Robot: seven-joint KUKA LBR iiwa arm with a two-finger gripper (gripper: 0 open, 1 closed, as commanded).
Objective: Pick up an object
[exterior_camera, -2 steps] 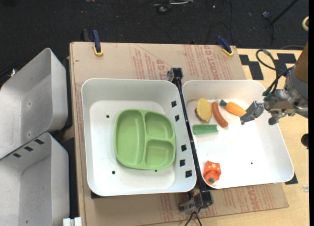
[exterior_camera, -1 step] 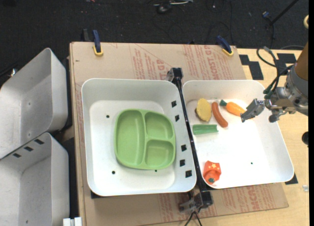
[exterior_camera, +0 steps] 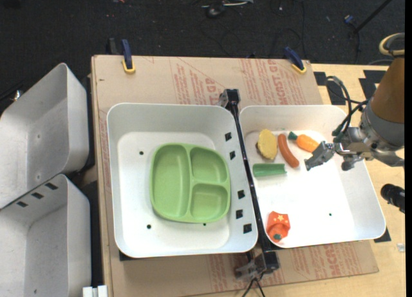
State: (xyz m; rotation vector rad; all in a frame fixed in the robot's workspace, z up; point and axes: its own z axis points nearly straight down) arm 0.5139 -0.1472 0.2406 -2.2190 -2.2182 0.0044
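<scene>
Camera view, looking down at a slant on the counter and its two white bins. Pincer low over the right bin, reaching in from the right on the grey arm — fingers spread, nothing between them. Just beside its tips, up and to the left: a small carrot, orange with a green end. A little further left, a red-orange sausage lying at a slant, and beyond it a yellow-brown potato-like piece. Below those, left of the pincer, a green bar lying flat. Well apart, down and to the left near the bin's front rim, a red-orange pepper. Far to the left, in the other bin — a green divided plate, three compartments.
</scene>
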